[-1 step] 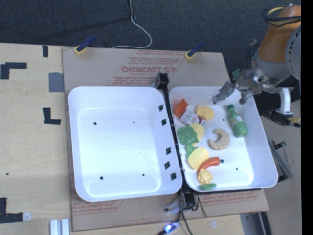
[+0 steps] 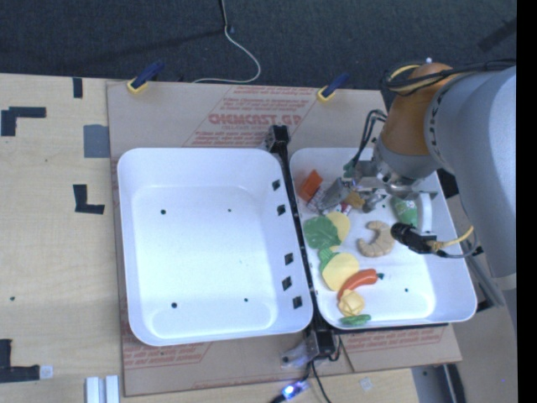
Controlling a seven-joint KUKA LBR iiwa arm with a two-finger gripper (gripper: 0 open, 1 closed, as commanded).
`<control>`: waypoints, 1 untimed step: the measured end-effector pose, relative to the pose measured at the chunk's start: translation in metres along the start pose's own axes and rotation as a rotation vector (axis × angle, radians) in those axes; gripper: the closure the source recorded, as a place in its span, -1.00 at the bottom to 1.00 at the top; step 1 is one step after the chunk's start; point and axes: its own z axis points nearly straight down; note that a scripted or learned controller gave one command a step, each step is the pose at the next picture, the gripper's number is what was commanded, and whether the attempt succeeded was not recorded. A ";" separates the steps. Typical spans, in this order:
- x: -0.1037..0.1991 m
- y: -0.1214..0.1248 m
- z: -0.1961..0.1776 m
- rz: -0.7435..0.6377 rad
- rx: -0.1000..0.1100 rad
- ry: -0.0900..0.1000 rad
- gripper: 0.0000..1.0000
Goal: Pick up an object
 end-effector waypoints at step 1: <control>-0.003 0.002 -0.015 0.002 -0.006 -0.003 1.00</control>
